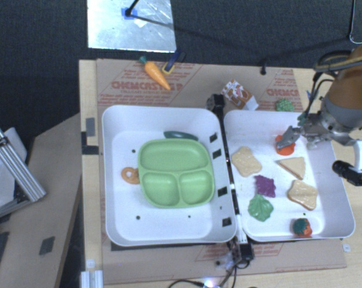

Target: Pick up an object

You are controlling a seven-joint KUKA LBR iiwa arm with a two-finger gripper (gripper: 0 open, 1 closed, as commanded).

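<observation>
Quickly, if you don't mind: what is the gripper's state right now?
Gripper: low over the right bin, at the red-orange piece; whether it is open, closed or holding anything cannot be told.

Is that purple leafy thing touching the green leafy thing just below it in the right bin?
Apart. The camera view shows a narrow strip of white bin floor between the purple leafy piece and the green leafy piece below it in the right bin.
</observation>
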